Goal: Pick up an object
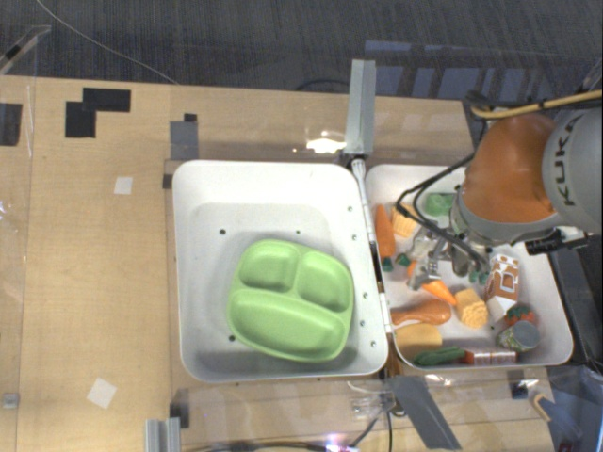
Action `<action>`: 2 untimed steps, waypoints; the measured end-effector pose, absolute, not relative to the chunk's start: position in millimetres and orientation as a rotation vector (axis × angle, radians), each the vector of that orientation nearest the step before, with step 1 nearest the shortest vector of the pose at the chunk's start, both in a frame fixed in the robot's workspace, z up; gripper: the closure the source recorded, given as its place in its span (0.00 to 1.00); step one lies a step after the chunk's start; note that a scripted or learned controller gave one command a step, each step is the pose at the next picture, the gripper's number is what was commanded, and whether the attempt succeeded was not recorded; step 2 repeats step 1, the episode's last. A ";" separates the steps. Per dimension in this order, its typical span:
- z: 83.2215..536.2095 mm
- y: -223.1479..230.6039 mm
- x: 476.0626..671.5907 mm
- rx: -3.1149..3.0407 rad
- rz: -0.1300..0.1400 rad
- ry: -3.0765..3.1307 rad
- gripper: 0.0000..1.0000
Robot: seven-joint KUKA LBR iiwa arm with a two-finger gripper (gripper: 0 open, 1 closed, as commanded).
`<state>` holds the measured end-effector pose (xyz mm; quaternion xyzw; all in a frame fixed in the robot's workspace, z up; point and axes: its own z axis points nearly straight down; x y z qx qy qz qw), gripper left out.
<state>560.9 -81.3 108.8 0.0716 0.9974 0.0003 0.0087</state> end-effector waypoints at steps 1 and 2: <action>228.5 -21.9 564.4 0.245 0.005 3.111 1.00; 228.5 -21.9 564.4 0.245 0.005 3.111 1.00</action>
